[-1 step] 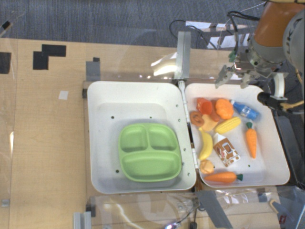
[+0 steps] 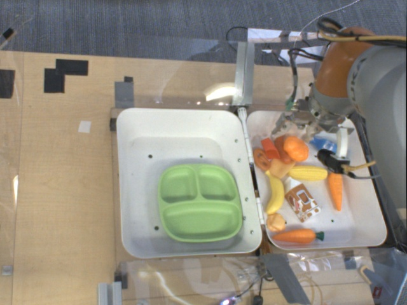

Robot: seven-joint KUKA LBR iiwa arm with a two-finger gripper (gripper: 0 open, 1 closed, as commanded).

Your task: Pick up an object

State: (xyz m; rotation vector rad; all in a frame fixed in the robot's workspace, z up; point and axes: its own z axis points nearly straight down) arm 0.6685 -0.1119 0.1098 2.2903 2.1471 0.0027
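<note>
The right white bin holds several toy foods. An orange fruit lies near the bin's back, with red pieces to its left. A yellow banana and a second yellow piece lie in the middle. Beside them is a brown-and-white snack packet. One carrot lies at the right and another carrot by the front wall. My gripper hangs low at the back of this bin, just behind the orange fruit, with nothing visibly held.
The left white bin carries a green divided plate. A blue object and a white piece sit at the right bin's back right, under the arm. A metal divider rises between the bins at the back.
</note>
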